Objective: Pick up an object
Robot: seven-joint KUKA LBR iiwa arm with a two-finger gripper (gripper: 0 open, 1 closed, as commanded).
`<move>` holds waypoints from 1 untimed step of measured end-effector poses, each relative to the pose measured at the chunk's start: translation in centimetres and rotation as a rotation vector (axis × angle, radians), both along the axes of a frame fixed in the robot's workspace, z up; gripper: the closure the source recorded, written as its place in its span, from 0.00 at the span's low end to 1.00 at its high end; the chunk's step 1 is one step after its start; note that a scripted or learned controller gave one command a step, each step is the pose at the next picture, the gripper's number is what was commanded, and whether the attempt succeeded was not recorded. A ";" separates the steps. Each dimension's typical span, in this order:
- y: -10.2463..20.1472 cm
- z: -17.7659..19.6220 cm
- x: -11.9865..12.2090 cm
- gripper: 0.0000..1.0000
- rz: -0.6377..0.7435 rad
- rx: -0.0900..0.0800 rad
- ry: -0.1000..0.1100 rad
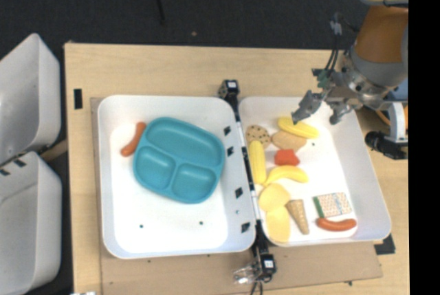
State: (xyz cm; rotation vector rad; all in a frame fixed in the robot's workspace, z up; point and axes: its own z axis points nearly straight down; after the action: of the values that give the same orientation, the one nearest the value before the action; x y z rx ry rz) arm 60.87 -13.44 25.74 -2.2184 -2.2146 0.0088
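The grey arm with its orange band reaches in from the right, wrist angled downward. Its gripper (pixel 322 109) hangs with both fingers spread apart, nothing between them.

I can read no words, numbers or brands anywhere. The small packet (pixel 333 204) just beside the ice-cream cone (pixel 298 215) carries a speckled pattern, too blurred for me to read.
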 end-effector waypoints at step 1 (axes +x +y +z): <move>0.0 0.5 0.2 0.00 0.001 -0.001 -0.009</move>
State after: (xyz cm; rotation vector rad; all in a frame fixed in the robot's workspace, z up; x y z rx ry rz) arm 61.06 -13.43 26.25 -2.2224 -2.2209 -0.0007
